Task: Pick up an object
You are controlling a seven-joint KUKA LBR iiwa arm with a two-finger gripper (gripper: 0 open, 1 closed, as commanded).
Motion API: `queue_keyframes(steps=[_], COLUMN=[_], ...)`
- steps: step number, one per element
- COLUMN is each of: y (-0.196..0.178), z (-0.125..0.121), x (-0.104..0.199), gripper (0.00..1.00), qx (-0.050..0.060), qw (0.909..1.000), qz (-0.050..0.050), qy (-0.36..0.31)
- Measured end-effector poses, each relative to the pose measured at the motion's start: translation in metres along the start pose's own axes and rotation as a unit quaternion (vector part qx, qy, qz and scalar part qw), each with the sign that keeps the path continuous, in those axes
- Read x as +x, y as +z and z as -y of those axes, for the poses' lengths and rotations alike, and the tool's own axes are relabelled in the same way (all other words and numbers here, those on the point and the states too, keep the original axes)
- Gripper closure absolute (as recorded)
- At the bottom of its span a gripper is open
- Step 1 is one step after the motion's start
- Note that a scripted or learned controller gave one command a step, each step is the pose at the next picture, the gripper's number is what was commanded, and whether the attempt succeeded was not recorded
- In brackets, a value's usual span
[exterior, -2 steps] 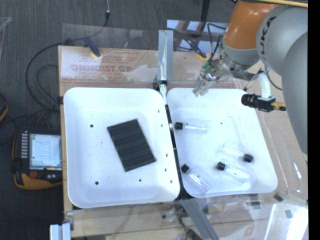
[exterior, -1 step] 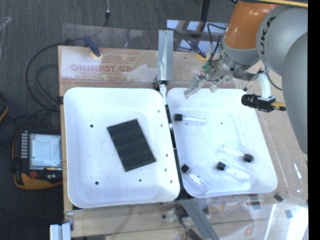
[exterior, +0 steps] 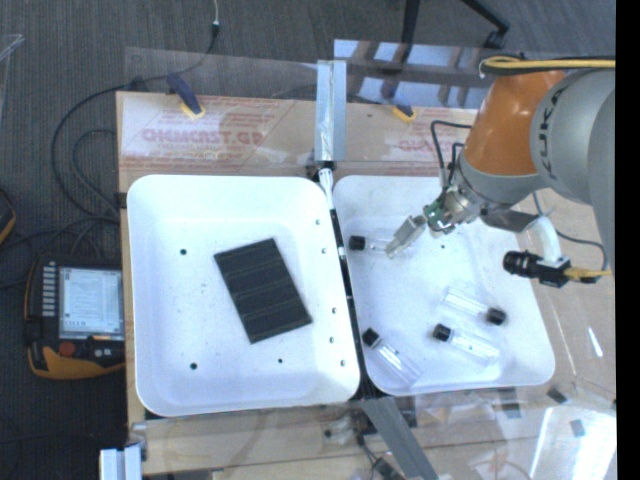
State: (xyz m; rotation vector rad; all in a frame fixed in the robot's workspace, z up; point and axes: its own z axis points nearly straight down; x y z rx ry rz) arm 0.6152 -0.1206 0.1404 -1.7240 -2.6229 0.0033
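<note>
Clear plastic vials with black caps lie scattered in your right white bin (exterior: 520,368): one far-left vial (exterior: 368,244), two (exterior: 473,308) (exterior: 462,340) toward the near right, one near-left vial (exterior: 388,355). Your gripper (exterior: 404,238) hangs low just beside the far-left vial, though whether it's open or closed, you can't tell. Nothing looks lifted yet; the whole grasp remains ahead. The dark ribbed slab (exterior: 262,289) sits in the left bin (exterior: 160,208).
</note>
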Motion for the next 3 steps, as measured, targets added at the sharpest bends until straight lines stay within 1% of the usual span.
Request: queue_keyframes(steps=[1,2,3], y=[0.049,0.041,-0.092], z=[-0.049,-0.047,-0.078], x=[-0.004,-0.003,0.045], gripper=[0.0,1.0,1.0], qx=[-0.001,0.005,-0.001], qw=[0.9995,0.9995,0.9999], qz=[0.002,-0.002,0.001], qy=[-0.03,-0.031,0.011])
